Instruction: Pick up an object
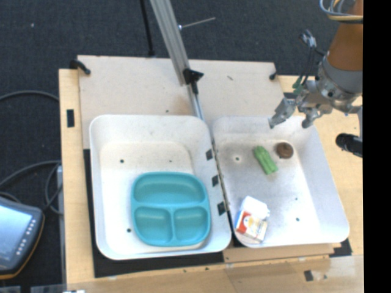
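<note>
So the tool (pixel 293 116) is hanging at the upper right of the frame, just over the back rim of the right bin (pixel 317 224), and its two fingers are looking spread apart with nothing between them. The grey arm (pixel 342 72) with the orange band is reaching in from the right edge behind it. Closest to the tool, a bit down and left of it in the frame, a small brown round thing (pixel 284 150) is sitting on the bin floor, and right beside that, to its left, a green block (pixel 265 160) is lying at a slant. They're near each other but I think not touching. Further down, at the lower left corner of that same bin, a white and red packet (pixel 252 220) is leaning against the wall. Over in the left bin (pixel 116 139), a teal divided tray (pixel 171 209) is sitting in the lower half. All of it is resting on the desk (pixel 153 87). My read: this is the approach step, nothing grabbed yet. Next it's needing to pick a target, probably the brown piece or the green block since they're nearest, line up over it, drop down, and close without bumping the neighbour.
</note>
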Controlling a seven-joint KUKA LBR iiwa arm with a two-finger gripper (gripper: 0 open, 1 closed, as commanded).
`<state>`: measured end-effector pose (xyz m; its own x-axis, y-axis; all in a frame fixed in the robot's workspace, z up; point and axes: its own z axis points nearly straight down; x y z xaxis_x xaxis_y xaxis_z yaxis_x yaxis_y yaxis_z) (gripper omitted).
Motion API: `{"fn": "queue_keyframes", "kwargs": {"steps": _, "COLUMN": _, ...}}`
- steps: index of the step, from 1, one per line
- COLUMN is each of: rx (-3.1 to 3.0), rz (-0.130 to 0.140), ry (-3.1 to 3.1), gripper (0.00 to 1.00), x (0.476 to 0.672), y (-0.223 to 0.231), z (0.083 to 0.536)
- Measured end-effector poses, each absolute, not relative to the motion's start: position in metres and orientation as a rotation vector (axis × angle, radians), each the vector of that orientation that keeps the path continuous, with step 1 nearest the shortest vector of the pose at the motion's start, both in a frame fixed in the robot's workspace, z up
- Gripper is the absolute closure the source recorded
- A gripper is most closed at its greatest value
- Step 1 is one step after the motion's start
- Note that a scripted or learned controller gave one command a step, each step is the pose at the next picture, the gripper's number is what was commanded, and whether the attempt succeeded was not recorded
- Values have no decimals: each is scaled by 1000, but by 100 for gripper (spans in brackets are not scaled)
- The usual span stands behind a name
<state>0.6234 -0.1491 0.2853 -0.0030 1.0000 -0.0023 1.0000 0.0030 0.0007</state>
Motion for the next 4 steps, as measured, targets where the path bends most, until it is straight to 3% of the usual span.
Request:
{"fn": "queue_keyframes", "kwargs": {"steps": 1, "rx": 2211, "rz": 0, "ry": 2226, "gripper": 100, "x": 624, "y": -150, "z": 297}}
{"fn": "queue_keyframes", "kwargs": {"steps": 4, "rx": 2194, "rz": 5, "ry": 2232, "gripper": 100, "x": 626, "y": -150, "z": 329}}
